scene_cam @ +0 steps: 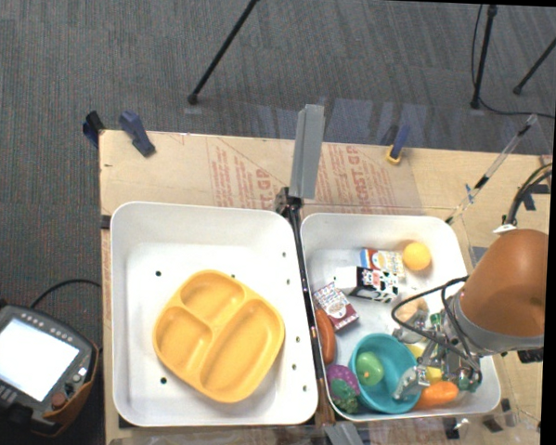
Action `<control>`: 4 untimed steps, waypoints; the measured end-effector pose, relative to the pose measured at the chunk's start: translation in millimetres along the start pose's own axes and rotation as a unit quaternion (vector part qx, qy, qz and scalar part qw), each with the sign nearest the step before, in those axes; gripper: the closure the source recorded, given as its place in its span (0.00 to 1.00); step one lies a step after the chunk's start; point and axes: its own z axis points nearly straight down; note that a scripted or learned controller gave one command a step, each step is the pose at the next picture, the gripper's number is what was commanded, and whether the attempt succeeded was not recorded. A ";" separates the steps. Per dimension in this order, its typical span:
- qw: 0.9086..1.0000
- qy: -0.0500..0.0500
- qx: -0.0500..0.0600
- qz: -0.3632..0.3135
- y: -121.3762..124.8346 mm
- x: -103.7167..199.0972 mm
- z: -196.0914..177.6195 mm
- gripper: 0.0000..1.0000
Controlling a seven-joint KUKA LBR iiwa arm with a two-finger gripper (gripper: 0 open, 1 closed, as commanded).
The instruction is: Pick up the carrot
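Grey carpet and tripod legs beyond a bench of brown board, bearing two white bins: left bin with a yellow divided plate, right bin crowded with toy food. Carrot: down in the right bin's near right corner, close against the near wall, just beside the teal bowl and touching or nearly touching its rim. Short, stubby and orange, smooth and a little glossy, lying roughly crosswise to the view; partly masked by the gripper hanging directly over it, below the broad orange band of the arm. Cannot tell from this slant whether open or closed, nor whether already bearing on the carrot. For a good pick: straddle the carrot across its narrow width, not along its length. Come straight down, keeping clear of the bowl's rim on one side and the bin wall on the other, with little room on either. Go low enough to close on the thickest part. Probably slippery: smooth, rounded, apt to squirt out of a high pinch. Close firmly, then lift vertically before any sideways travel, so as not to drag the bowl or snag the small yellow piece just behind. Look for orange in the grasp once clear of the clutter.
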 end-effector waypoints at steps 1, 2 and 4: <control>0.990 -0.003 0.001 -0.139 -45.7 -12.1 -52.6 0.00; 0.999 0.000 -0.006 -0.040 -35.5 -16.4 -7.0 0.00; 0.988 0.001 0.001 -0.151 -42.2 -24.5 -163.0 1.00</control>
